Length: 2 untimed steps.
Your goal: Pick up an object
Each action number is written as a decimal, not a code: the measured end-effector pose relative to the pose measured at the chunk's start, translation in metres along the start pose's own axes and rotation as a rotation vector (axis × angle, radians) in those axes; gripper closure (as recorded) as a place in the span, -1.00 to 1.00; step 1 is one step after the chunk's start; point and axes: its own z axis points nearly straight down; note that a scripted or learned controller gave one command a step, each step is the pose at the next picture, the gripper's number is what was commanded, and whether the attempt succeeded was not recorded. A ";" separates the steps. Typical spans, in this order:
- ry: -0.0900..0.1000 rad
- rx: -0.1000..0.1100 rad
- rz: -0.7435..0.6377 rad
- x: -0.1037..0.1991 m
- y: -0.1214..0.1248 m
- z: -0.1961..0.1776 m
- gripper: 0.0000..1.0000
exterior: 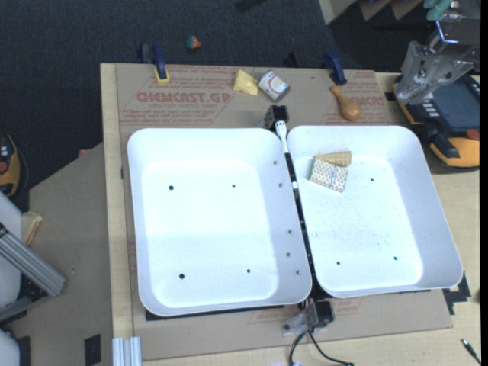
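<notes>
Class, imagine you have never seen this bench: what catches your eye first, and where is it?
The two shallow white bins side by side dominate the brown board. In the right-hand bin, near its upper left corner, a small patterned white packet lies against a tan wafer-like piece. Behind the bins, on the board, sit a yellow wedge, a small printed box and a wooden pear-shaped knob.

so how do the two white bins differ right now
The right bin holds a small patterned packet and a tan piece near its top-left corner; the left bin shows only bare floor with dark dots. The right bin's floor looks speckled, the left bin's clean. Both are shallow, white, round-cornered and sit side by side.
</notes>
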 end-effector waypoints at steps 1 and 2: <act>0.000 -0.004 0.000 0.000 0.001 -0.011 1.00; 0.000 -0.009 -0.001 0.001 0.002 -0.021 1.00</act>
